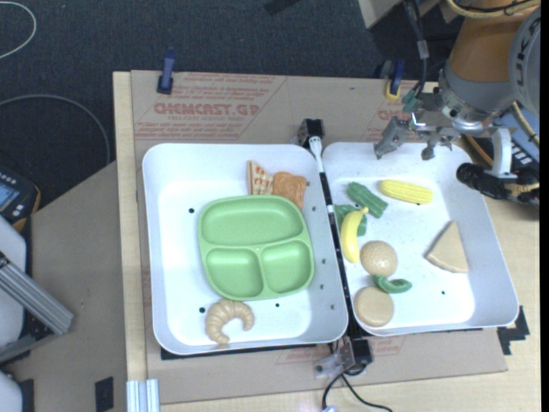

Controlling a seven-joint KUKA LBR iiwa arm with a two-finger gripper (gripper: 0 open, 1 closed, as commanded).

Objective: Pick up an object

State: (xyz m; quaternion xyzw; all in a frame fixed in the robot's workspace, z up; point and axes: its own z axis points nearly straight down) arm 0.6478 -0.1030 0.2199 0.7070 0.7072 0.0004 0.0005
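Observation:
My gripper (413, 144) hangs over the far edge of the right bin (480, 307), its two fingers spread apart with nothing between them. Just below it lies a yellow corn cob (406, 192). To the left of the cob are a green pea pod (367, 199) and a banana (351, 233). A round tan potato (377, 257) sits mid-bin, with a small green piece (395, 285) beside it and a flat tan disc (374, 306) below. At the right of the bin lies a tan wedge (449, 249).
The left bin (167, 256) holds a green divided plate (256, 247), a croissant (228, 318) at the front, and a waffle piece (260, 178) with a toast-like piece (290, 187) at the back. Clamps (166, 72) grip the cardboard's far edge.

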